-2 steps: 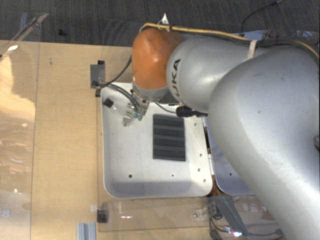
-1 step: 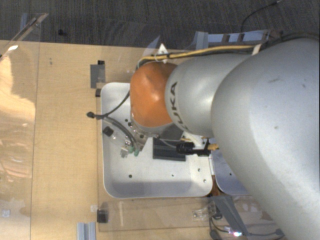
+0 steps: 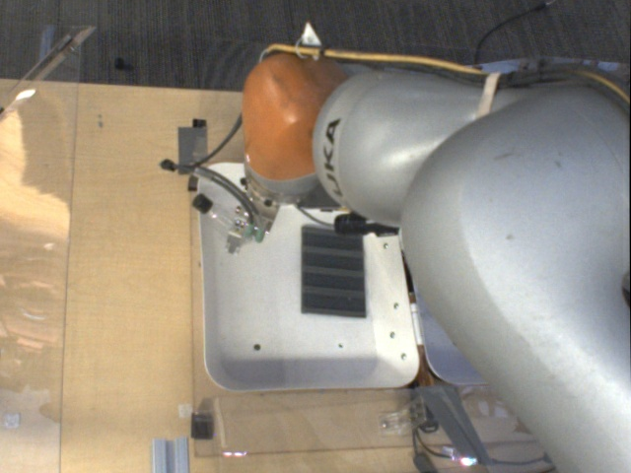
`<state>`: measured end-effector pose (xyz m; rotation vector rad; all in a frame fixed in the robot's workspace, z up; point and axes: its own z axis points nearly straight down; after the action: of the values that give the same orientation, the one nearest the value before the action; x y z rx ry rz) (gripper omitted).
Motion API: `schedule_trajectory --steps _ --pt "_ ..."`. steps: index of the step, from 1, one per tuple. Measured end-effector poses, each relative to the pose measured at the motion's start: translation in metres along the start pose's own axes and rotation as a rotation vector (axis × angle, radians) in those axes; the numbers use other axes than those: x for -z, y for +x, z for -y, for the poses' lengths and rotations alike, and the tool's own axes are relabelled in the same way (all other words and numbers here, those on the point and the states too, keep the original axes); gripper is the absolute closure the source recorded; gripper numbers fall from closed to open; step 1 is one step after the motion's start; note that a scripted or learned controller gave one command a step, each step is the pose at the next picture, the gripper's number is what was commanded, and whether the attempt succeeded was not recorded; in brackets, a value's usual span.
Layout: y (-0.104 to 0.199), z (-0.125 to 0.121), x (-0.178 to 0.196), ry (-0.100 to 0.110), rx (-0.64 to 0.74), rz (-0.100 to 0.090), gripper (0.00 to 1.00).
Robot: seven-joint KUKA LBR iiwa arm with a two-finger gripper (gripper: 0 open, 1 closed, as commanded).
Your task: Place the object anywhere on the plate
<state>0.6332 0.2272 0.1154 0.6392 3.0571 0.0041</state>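
Grey arm (image 3: 473, 205) low over bin (image 3: 256, 353)

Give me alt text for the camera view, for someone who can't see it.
A large grey arm with an orange band reaches from the right over a shallow white bin. A dark ribbed rectangular object lies in the bin.

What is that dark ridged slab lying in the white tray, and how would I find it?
Start at the big grey arm filling the right side. Just left of it lies a white bin on the wooden bench. The slab sits toward the bin's right side: a dark rectangle with ribs running across, the one dark thing on that white floor.
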Motion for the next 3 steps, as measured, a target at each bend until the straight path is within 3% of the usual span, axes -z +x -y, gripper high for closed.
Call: schedule_trajectory --steps 1,2,3 --pt "-0.024 -0.019 0.055 -0.001 -0.037 -0.010 1.00" --pt "-0.027 -0.015 0.014 0.002 0.035 -0.005 1.00" --pt "0.036 0.016 -0.014 -0.001 0.402 0.001 1.00"
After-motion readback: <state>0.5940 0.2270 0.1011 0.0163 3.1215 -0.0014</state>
